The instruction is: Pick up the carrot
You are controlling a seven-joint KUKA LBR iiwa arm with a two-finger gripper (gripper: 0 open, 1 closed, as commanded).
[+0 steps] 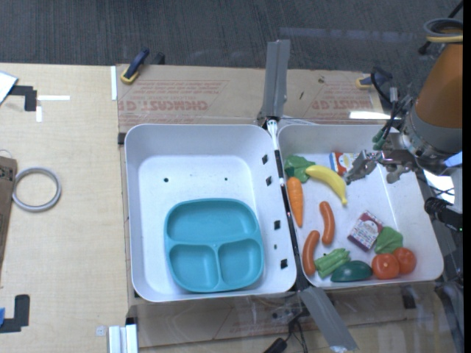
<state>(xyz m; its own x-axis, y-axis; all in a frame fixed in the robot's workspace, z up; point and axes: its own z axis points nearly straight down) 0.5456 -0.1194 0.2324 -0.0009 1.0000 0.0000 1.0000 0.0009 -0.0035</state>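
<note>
The carrot is orange with a green top and lies lengthwise along the left wall of the right bin. A yellow banana lies just to its right. My gripper hangs over the upper right part of that bin, well to the right of the carrot and beyond the banana. Its fingers stand open with nothing between them. The grey arm with the orange band comes in from the right.
Two sausages, a green leafy piece, a red-white packet, tomatoes and green vegetables share the right bin. The left bin holds a teal divided plate. A tape roll lies on the bench.
</note>
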